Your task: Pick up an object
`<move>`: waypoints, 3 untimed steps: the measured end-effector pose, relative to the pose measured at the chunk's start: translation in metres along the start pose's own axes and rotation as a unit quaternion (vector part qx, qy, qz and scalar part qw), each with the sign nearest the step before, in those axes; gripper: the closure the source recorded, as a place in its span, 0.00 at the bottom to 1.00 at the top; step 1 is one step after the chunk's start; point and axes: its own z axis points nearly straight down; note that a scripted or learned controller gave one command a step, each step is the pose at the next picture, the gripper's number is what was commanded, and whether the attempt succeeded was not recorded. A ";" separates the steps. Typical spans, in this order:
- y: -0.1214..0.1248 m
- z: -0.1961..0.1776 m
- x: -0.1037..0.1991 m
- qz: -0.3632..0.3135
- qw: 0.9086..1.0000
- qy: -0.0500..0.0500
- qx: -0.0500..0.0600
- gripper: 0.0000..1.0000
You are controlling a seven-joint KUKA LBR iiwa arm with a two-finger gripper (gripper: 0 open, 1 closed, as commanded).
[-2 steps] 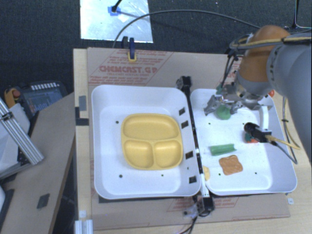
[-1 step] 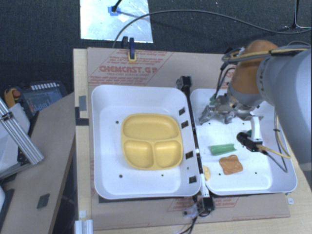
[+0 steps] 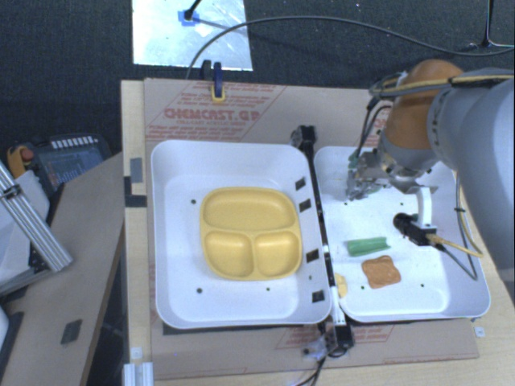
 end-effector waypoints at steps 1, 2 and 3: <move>0.009 -0.062 0.003 -0.003 1.000 0.000 -0.007 1.00; 0.017 -0.110 0.006 -0.003 1.000 0.000 -0.007 1.00; 0.018 -0.136 0.006 -0.003 1.000 0.000 -0.005 1.00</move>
